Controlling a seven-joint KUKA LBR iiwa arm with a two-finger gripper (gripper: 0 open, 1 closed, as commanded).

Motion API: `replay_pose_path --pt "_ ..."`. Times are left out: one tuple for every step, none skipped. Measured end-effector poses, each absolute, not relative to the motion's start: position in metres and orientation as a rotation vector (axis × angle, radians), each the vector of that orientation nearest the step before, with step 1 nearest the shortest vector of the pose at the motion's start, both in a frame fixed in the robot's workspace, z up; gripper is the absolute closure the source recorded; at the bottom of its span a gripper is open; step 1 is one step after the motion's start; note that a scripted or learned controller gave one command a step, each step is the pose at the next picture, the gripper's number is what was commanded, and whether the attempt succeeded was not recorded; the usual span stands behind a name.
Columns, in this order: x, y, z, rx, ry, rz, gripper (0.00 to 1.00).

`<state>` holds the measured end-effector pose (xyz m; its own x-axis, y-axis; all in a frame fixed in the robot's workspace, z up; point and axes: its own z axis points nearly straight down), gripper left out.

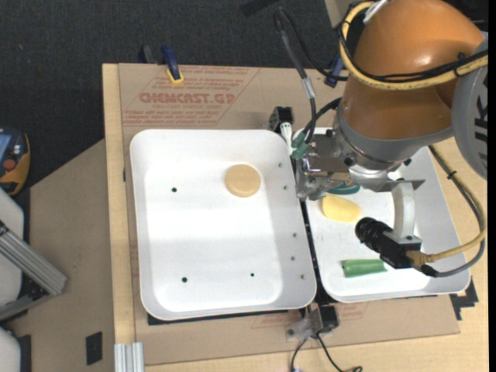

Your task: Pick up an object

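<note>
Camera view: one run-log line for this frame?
arm over right bin | pincer above yellow piece | green piece near edge | tan disc left bin

Brown board (194, 91), red print, seemingly "CHEMCAST GP", smaller line unreadable

Two bins sit side by side on a board (116, 208) that fills the middle of the frame, the left bin (155, 231) at centre-left and the right bin (442, 208) at centre-right, their inner edges touching. A round disc (243, 180) lies in the upper middle of the left bin. In the right bin an oval piece (341, 208) lies near the left wall, a short bar (364, 266) lies below it toward the lower edge, and the arm (403, 76) hangs over the bin's upper part from the upper right of the frame.
</note>
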<state>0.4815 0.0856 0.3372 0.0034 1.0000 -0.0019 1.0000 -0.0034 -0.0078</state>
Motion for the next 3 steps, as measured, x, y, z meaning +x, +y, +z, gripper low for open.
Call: replay_pose_path --pt "0.480 0.135 0.449 -2.221 -2.231 -0.021 1.00" --pt "0.480 0.134 0.453 -2.221 -2.225 -0.004 1.00" --pt "0.479 0.154 0.468 -2.220 -2.226 -0.006 1.00"
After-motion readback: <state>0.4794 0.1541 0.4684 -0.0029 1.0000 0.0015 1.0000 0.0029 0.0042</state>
